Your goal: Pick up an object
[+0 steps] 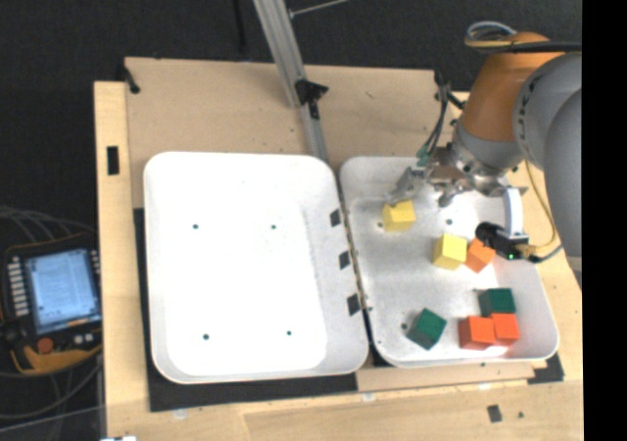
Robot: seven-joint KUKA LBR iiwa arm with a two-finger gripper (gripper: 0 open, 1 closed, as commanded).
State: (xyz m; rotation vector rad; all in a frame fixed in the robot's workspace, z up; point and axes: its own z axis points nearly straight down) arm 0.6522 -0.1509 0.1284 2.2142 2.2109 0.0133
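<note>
At the near edge of the right bin (537, 356) sat a dark green block (426, 328) and, just beside the far corner, a pair of orange-red blocks (489, 330) touching each other, with another green block (498, 300) behind them. Further up lay a yellow block (451, 252) with a small orange block (479, 256) against its side. The left bin (167, 233) held only a few dark specks.

The thing most likely in play was the other yellow block (399, 216), alone near the bin's upper left, well apart from the rest. It looked a plain, matte, squarish cube, slightly turned relative to the bin wall. I judged it light and rigid (wood or foam, probably), unlikely to crush or slip, and best taken across two opposite flat faces.

The gripper (429, 184) hung just above and to the right of that block, its fingers spread apart with nothing between them; the block rested on the bin floor, not yet enclosed.
</note>
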